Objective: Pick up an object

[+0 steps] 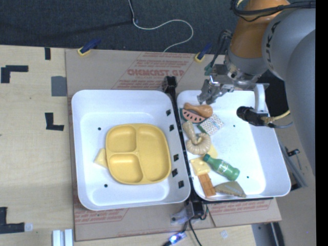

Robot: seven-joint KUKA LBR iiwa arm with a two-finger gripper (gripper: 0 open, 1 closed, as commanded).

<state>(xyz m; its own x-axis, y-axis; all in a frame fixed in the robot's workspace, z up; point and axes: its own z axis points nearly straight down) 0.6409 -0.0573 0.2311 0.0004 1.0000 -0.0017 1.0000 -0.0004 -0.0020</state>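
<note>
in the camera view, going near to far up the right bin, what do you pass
Tan wedge → orange block → green bottle → beige ring-shaped piece → watermelon slice → gripper above the right bin's far-left corner.

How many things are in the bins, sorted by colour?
Yellow: 3, the divided plate, a wedge under its left edge, a flat piece in the right bin
Orange or brown: 2, the bun, the block
Red: 1, the watermelon slice
Green: 1, the bottle
Tan: 2, the twisted pastry, the wedge in the corner
Patterned: 1, the small packet
Total: 10
</note>
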